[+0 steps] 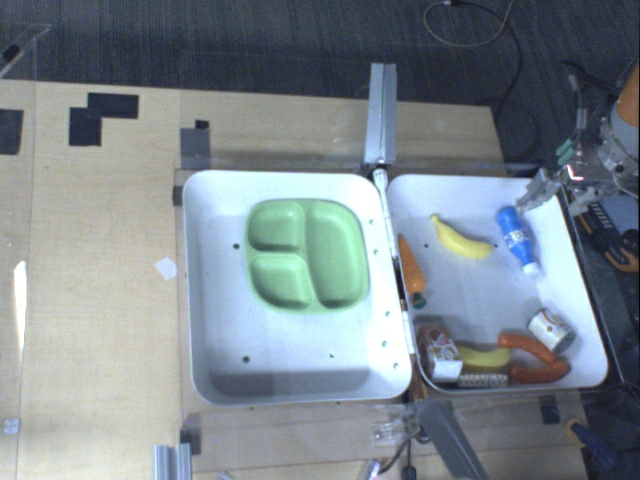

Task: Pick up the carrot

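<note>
The carrot (410, 267) is orange with a green stub at its lower end. It lies lengthwise against the left wall of the right bin (590, 308). My gripper (562, 181) hangs over that bin's far right corner, well to the right of the carrot and apart from it. The blue bottle (517, 238) lies just below and left of the gripper. Nothing shows in the gripper's grasp.
In the right bin lie a yellow banana (462, 240), a small can (552, 330), red sausages (535, 360), a second banana (482, 356) and a brown packet (438, 346) along the near wall. The left bin (215, 298) holds a green divided plate (306, 254).
</note>
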